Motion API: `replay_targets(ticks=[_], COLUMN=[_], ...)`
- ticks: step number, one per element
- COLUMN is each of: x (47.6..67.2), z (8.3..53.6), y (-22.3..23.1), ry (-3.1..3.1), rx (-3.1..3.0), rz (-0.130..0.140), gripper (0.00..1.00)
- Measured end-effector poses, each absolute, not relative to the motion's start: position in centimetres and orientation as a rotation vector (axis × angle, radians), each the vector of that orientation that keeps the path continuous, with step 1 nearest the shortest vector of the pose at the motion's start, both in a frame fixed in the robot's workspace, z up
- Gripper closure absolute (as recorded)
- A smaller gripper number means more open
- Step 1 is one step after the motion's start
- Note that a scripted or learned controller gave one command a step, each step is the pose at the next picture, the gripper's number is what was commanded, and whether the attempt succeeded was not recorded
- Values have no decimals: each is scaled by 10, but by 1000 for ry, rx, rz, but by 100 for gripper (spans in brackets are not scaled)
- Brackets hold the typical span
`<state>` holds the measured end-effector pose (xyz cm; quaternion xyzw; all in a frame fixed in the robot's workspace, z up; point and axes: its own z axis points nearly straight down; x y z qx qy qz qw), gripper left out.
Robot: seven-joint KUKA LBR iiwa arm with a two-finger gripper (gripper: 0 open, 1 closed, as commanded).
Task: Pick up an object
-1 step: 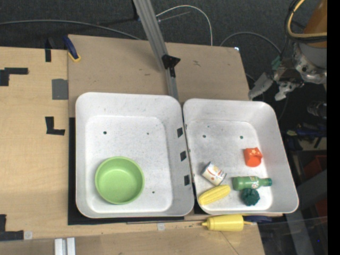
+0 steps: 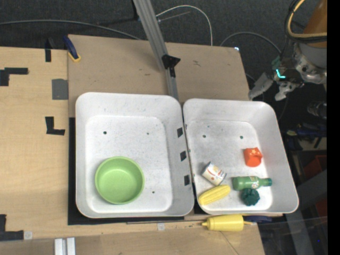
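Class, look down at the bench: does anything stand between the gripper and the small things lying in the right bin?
Nothing visible does. The gripper hangs past the right bin's far right corner, and the orange block, green bottle, can and corn lie uncovered.

Overhead, slanted down on both bins [image 2: 180,110]

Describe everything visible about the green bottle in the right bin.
The green bottle lies on its side near the right bin's front right corner, neck pointing right. It looks like glossy plastic, with a pale label around its middle. A dark green lumpy item sits just in front of it, seemingly touching. The corn cob lies to its left.
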<state>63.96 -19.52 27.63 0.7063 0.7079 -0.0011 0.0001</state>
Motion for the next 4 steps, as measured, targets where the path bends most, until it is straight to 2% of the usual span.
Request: replay_targets(ticks=[1, 3, 4], x=[639, 622, 624], z=[232, 122, 135], y=[-190, -186, -185], ry=[2226, 2227, 2226], rx=[2221, 2222, 2218], rz=[-6, -7, -3], gripper=[0, 0, 100])
